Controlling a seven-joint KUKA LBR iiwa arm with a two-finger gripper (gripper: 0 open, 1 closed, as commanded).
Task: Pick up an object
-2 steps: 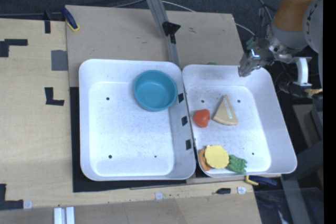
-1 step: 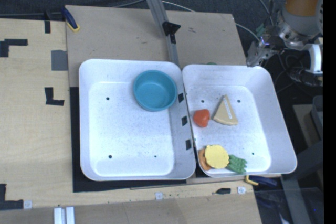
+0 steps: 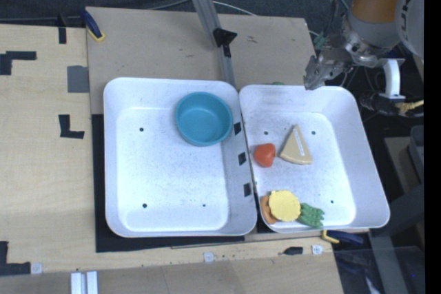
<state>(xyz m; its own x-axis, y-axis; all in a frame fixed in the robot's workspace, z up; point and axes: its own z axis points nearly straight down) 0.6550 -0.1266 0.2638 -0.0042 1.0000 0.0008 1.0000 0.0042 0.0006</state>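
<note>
Nearest you, yellow toy food point(image 3: 284, 205) is lying by the right bin point(image 3: 344, 107) edge, so you're descending centrally; whether the gripper point(image 3: 313, 79) jaws are parted is unclear.

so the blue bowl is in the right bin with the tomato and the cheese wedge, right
Not quite: the blue bowl sits in the left bin, alone. The tomato and cheese wedge do lie in the right bin. The camera view shows it.
</note>
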